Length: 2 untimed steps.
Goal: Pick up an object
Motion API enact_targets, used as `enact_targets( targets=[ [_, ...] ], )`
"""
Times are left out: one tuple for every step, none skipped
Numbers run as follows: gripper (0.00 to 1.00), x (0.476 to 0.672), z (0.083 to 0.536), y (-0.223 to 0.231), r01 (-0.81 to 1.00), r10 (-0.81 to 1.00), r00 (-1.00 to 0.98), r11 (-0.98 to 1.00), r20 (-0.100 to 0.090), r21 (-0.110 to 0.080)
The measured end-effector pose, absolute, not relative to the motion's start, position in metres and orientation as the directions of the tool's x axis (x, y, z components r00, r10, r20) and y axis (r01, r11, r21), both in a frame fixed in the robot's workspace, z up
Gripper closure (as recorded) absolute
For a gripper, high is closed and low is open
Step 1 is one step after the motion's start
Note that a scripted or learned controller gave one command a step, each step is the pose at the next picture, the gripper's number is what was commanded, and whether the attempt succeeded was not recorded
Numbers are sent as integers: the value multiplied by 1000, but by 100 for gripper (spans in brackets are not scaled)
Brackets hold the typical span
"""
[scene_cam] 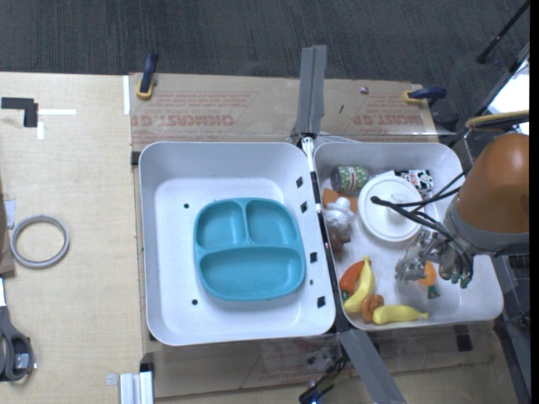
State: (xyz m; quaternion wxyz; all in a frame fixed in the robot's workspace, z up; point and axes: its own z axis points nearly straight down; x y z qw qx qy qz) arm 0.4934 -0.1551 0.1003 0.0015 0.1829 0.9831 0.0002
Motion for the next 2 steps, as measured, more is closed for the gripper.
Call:
enact_targets(
  targets=[
    [100, 505, 91, -221, -30, -30, -1000, 1000, -2, 0],
    [0, 505, 91, -221, -29, -29, -1000, 1000, -2, 1]
  ],
)
